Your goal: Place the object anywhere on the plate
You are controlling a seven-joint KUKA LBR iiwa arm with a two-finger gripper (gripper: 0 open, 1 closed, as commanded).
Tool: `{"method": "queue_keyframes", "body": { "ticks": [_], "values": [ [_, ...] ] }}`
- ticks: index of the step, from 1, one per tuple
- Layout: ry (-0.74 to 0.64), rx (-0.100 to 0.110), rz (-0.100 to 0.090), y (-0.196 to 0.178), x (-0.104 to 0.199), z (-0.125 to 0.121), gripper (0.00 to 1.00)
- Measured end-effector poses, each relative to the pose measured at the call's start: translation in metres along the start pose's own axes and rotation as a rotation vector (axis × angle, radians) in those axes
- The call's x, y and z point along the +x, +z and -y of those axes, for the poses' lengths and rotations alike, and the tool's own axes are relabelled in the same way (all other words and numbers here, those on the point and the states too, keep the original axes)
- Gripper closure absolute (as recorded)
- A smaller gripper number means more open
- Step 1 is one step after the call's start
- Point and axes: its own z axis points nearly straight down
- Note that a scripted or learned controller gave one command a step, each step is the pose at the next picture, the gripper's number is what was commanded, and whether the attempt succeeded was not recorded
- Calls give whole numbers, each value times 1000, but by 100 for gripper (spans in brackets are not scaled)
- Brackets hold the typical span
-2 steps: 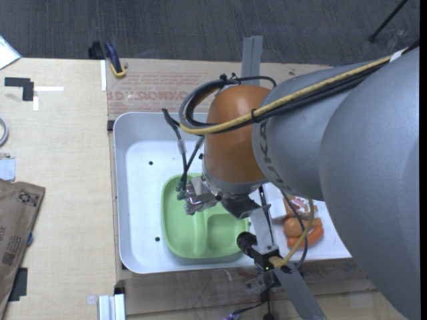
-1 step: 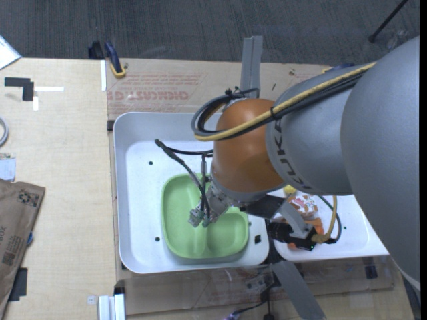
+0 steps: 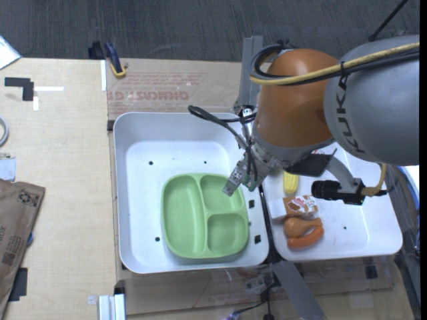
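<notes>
Overhead view of a bench with 2 shallow white bins side by side. The left bin holds a green plate divided into 3 compartments. The right bin holds the objects: an orange toy, a red-and-white item touching it from above, and a yellow corn piece beyond that. The grey arm with its orange band reaches in from the right; the gripper hangs over the plate's right edge, near the wall between the bins. Whether its pincer is spread or pressed together cannot be told; nothing visible sits in it.
</notes>
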Motion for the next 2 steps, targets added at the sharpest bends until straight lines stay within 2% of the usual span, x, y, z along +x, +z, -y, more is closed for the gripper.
{"method": "queue_keyframes", "body": {
  "ticks": [1,2],
  "values": [
    [-1,2,-2,59,81,-39,100],
    [156,-24,5,111,34,7,100]
  ]
}}
